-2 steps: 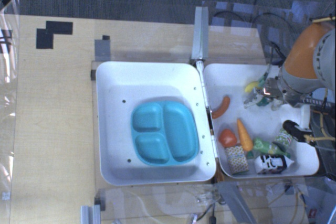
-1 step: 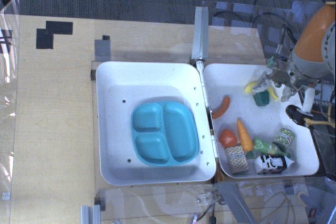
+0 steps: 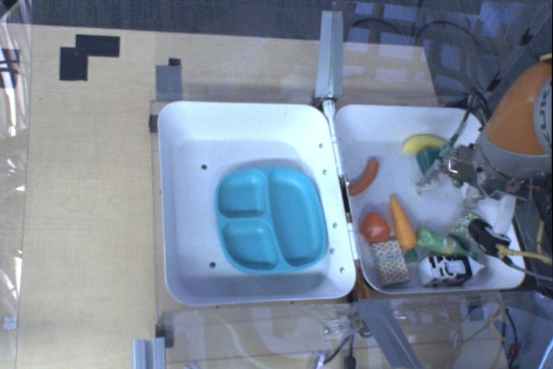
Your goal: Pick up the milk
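The milk [image 3: 447, 270] is a small white carton with black patches. It lies on its side near the front right corner of the right bin [image 3: 380, 127]. My gripper [image 3: 435, 174] hangs over the right part of that bin, reaching in from the right below the orange band [image 3: 521, 110]. It is well behind the milk, close to a yellow banana [image 3: 422, 142], and nothing shows in its grasp.
The right bin also holds a sausage [image 3: 364, 175], a tomato [image 3: 375, 227], a carrot [image 3: 403, 222], a speckled box [image 3: 390, 262] and a green item [image 3: 436, 239] touching the milk. A blue divided tray [image 3: 270, 217] lies in the left bin [image 3: 186, 186]. Cables [image 3: 510, 251] run by the bin's right rim.
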Action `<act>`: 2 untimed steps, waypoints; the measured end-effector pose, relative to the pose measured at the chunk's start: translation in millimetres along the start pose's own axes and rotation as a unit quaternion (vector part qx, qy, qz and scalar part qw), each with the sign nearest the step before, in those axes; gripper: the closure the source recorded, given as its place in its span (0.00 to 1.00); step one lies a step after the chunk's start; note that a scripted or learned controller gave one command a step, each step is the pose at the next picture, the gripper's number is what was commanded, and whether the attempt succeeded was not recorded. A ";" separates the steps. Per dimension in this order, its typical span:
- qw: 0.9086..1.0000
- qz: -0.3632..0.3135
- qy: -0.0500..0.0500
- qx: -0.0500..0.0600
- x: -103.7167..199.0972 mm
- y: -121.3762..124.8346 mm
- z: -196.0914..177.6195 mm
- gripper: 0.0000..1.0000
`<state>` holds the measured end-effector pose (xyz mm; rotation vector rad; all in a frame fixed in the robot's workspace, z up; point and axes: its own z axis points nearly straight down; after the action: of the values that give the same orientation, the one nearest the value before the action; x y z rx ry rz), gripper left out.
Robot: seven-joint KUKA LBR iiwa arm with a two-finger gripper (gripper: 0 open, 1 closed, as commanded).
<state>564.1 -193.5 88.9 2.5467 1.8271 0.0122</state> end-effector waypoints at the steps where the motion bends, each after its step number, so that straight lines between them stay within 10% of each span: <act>1: 0.992 0.122 -0.001 0.000 41.9 100.1 -149.4 0.00; 2: 0.980 0.200 -0.002 0.004 13.1 17.8 -17.2 0.00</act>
<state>584.9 -186.8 106.4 2.8664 1.2851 0.0022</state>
